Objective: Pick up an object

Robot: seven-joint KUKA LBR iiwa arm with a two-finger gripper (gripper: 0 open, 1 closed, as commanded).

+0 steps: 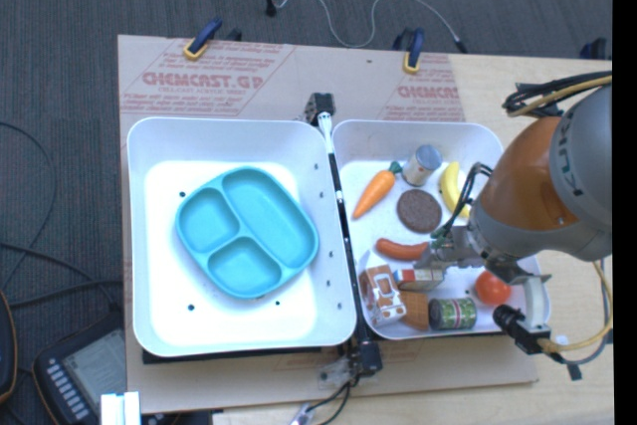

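From my remote seat, the left bin [139, 214] holds a blue divided plate [247, 232] lying flat near its middle, with bare white floor all round it and well apart from every wall. Across the shared divider, the right bin [348, 144] is crowded. A printed snack packet [380, 292] lies by its near-left corner, and an orange carrot [372, 192] slants above it, close to the divider. A red sausage [400, 249] lies between them. A brown round disc [419, 209] sits just above the sausage, with a small grey-topped jar [426, 161] at the back and a banana [452, 186] just right of the disc. A green-labelled can [453, 314] lies on its side against the near wall, with a red tomato [491, 289] beside it. The gripper [438, 259] hangs low over the middle of this bin, at the sausage's right end and possibly touching it. The wrist covers it, so I cannot tell whether it is released or clenched. Room around it is tight, while the tabletop [199, 95] behind the bins is open.
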